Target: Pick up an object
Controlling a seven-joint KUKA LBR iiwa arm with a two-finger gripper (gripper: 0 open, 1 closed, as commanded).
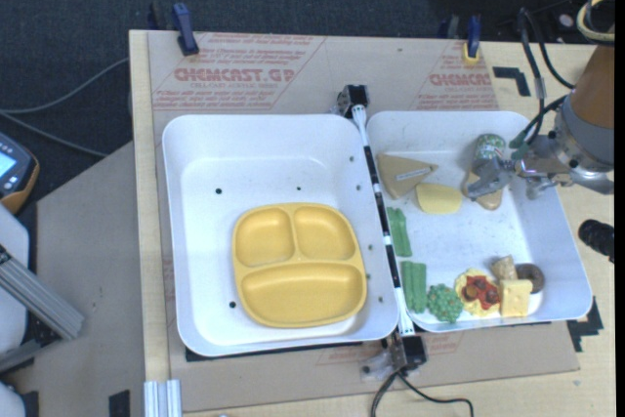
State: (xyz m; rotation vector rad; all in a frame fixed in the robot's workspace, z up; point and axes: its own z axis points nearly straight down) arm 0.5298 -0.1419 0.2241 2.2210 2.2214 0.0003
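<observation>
Several toy foods lie in the right bin (547, 210). A tan wedge (403, 173) sits at its upper left, a yellow piece (439, 199) just right of it. Two green sticks (398, 231) (414, 284) line the left wall. Broccoli (444, 303), a pizza slice (479, 290) and a cheese cube (515, 299) cluster along the near wall.

Bare floor of right bin (547, 239) between upper and lower food clusters.

The bench (293, 73) is covered by printed brown board. Two white bins are set on it side by side: left bin (195, 171), right bin (562, 239).
</observation>
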